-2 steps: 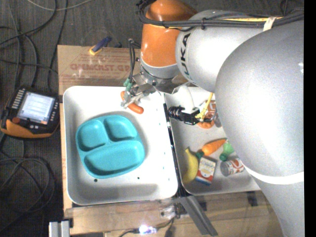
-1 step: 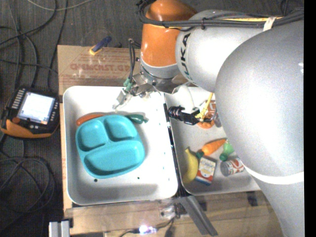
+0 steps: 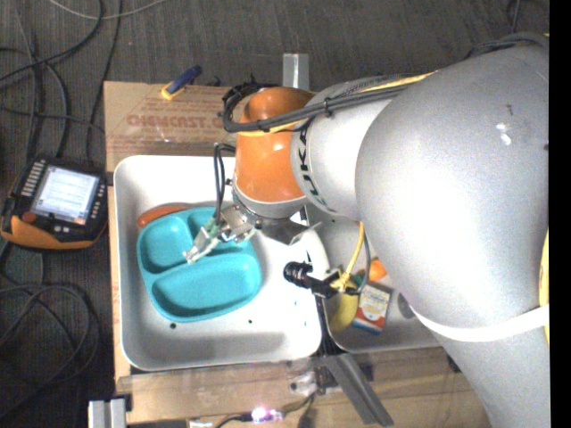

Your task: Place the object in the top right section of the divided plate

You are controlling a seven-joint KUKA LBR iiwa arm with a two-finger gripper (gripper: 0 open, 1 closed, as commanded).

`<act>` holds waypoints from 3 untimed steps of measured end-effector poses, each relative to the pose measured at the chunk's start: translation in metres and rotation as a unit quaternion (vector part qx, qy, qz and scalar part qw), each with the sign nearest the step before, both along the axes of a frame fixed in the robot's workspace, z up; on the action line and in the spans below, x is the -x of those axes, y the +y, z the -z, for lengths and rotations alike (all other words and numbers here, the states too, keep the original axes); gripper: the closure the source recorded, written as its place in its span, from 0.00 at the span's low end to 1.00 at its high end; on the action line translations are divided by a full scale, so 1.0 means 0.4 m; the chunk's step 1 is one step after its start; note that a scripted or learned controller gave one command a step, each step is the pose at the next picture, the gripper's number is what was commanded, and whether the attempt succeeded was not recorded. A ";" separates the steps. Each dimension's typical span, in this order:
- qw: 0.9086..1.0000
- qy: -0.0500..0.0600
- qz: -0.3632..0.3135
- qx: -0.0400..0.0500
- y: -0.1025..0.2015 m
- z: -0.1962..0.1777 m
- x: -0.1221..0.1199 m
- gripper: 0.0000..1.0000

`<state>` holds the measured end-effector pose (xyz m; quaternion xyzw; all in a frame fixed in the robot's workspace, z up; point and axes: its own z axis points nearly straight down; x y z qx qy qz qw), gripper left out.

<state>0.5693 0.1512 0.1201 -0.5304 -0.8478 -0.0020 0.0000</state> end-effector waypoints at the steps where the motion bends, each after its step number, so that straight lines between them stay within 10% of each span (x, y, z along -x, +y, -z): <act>1: 1.000 0.004 -0.010 0.002 -0.031 -0.105 -0.121 0.00; 2: 0.982 0.007 0.188 0.004 0.080 0.015 0.135 0.00; 3: 0.908 -0.008 0.419 -0.005 0.145 0.065 0.194 0.00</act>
